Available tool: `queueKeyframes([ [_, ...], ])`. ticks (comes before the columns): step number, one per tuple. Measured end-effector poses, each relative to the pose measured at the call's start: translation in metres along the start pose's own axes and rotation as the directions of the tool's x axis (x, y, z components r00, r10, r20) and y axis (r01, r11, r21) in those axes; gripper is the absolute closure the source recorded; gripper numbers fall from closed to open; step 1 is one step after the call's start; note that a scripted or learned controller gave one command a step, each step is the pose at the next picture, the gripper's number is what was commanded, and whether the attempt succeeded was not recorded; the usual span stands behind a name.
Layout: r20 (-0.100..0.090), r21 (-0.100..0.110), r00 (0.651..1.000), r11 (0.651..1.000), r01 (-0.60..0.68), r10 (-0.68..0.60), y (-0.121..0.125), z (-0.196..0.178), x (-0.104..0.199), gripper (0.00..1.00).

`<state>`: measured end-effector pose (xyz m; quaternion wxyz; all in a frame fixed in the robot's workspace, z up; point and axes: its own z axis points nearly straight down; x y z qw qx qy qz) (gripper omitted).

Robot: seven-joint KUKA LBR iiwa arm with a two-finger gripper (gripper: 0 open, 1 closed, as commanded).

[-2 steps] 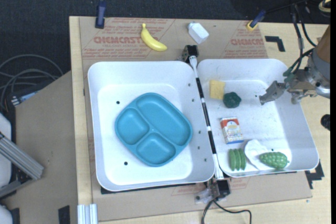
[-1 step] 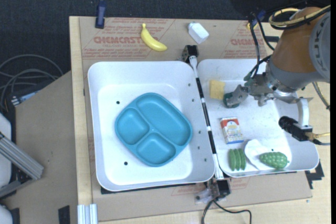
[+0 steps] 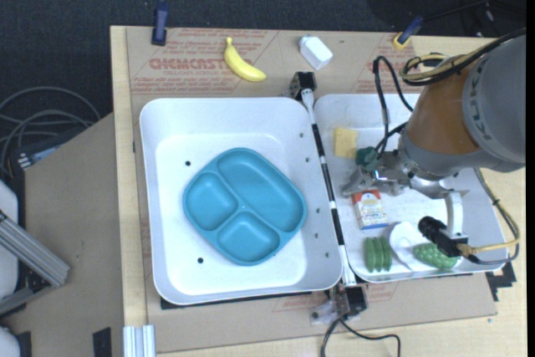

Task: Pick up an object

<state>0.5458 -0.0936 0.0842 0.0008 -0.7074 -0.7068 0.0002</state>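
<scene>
Over the right bin point(image 3: 493, 217), metal tool point(image 3: 365, 177), grip state unclear, beside a boxy carton point(image 3: 370, 209) and ridged green pieces point(image 3: 378, 254).

Left bin point(image 3: 167, 138) holds blue divided tray point(image 3: 242, 205). Gripper point(image 3: 365, 176) low in right bin point(image 3: 493, 217), beside small carton point(image 3: 371, 209) and yellow block point(image 3: 345, 140). Green items point(image 3: 378, 254) at front. Banana point(image 3: 241, 63) on bench behind.

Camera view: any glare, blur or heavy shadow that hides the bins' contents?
Camera view: lighting even, shadows soft; left bin bright white without washing out the blue tray; the arm covers part of the right bin; gripper area looks soft, small items there hard to read.
</scene>
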Motion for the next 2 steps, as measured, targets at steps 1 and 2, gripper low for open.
queueKeyframes([
  [1,0.001,-0.002,1.000,1.000,-0.001,0.001,0.000,-0.010,0.000,1.00],
  [2,0.000,-0.003,1.000,1.000,0.002,-0.002,0.023,-0.101,0.065,1.00],
])
